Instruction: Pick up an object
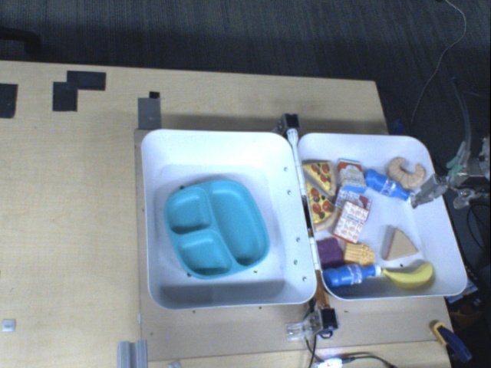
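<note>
The hand (437, 190) hung at the right bin's (453, 240) right rim, near a blue bottle (386, 184). Whether it was spread or pressed together could not be told. A teal tray (217, 227) lay in the left bin (153, 205).

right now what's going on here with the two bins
A robot gripper sits at the right edge of the right bin, holding nothing that can be seen. That bin is crowded with toy food: a banana, pizza slices, a pretzel and two blue bottles. The left bin holds a teal divided plate.

Pale wooden bench (69, 228); beyond it — dark carpet (230, 21)
</note>
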`<action>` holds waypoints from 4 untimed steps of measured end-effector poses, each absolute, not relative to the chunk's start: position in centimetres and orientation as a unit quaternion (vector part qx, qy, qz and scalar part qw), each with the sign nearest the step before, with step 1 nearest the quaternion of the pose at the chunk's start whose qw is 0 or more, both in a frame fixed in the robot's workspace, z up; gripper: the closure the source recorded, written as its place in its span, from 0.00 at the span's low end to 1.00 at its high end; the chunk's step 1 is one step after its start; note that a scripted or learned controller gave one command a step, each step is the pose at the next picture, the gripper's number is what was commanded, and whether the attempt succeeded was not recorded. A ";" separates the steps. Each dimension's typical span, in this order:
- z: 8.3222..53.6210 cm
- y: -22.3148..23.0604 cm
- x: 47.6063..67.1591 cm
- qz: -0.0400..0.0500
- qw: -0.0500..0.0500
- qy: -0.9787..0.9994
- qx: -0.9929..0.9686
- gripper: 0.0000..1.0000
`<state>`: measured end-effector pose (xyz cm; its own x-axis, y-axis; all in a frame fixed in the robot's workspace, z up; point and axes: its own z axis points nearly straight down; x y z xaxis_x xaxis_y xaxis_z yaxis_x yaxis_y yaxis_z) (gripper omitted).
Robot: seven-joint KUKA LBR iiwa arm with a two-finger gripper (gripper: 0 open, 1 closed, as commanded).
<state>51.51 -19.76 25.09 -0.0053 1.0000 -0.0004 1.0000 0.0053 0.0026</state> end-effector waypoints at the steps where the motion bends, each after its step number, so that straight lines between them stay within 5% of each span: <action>1: 11.6 -16.6 50.2 0.001 0.000 0.708 0.706 0.00; 2: 12.8 -16.6 50.4 0.002 0.002 0.709 0.705 1.00; 3: 12.8 -16.6 50.4 0.002 0.002 0.709 0.705 0.00; 4: 9.2 -14.4 49.8 0.004 0.014 0.707 0.707 0.00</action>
